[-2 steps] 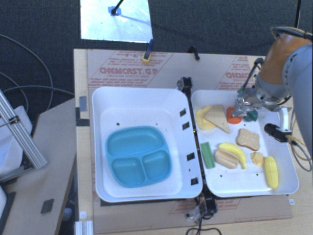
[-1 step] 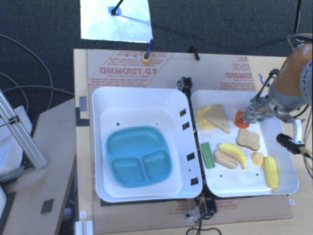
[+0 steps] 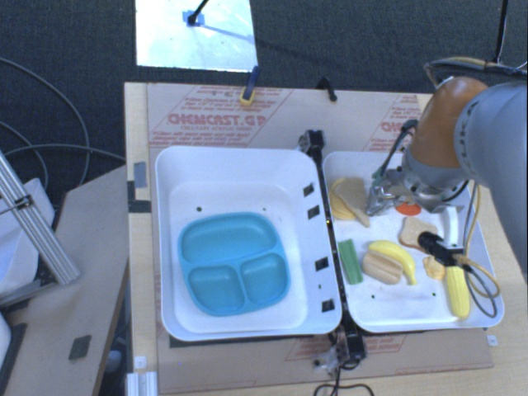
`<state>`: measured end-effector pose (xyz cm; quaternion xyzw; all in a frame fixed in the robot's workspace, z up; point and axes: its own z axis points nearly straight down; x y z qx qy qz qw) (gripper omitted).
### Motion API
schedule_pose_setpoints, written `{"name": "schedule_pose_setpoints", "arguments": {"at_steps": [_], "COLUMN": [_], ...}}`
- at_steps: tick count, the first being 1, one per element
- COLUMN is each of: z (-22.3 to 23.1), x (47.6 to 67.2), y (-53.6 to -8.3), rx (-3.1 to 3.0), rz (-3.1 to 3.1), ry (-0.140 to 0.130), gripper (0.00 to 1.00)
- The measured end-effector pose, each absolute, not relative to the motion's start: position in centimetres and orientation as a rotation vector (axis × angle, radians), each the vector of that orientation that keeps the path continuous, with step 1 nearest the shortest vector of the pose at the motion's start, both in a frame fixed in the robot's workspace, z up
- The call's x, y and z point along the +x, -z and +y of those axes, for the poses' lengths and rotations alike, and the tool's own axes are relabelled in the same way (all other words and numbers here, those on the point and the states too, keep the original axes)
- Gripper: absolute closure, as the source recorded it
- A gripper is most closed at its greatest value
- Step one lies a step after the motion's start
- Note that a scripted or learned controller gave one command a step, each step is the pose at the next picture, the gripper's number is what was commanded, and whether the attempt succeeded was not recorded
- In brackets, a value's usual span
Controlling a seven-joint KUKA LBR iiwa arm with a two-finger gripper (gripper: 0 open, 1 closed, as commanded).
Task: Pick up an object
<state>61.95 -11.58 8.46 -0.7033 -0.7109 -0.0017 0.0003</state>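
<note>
Far left: a pale side table (image 3: pixel 87 246) with a slanted metal rail (image 3: pixel 37 229), cables over dark carpet. Next, the left bin (image 3: pixel 239 167), holding a blue divided tray (image 3: pixel 233 261), probably parked as a drop spot. Across the black divider, the right bin (image 3: pixel 392 316): green stick (image 3: pixel 350 261), cheese-like wedge (image 3: pixel 351 198), banana (image 3: pixel 396 258), bread slice (image 3: pixel 417 231), corn cob (image 3: pixel 456 291), loosely scattered for grasping practice. Above the wedge, the gripper (image 3: pixel 379 198) (open or closed, impossible to tell), nothing visibly between the tips. Underneath everything, a printed cardboard sheet (image 3: pixel 214 118) on the bench.

Lab: robot arm (image 3: pixel 483 130), test bins (image 3: pixel 239 167)
</note>
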Motion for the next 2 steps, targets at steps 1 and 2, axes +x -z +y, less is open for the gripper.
{"name": "schedule_pose_setpoints", "arguments": {"at_steps": [1,2], "z": [-10.3,-3.3], "x": [53.0,51.9], "y": [-8.4,-18.9], "rx": [-2.217,-2.214], "rz": [-2.217,-2.234], "ry": [-0.004,0.009], "gripper": [1.00,1.00]}}
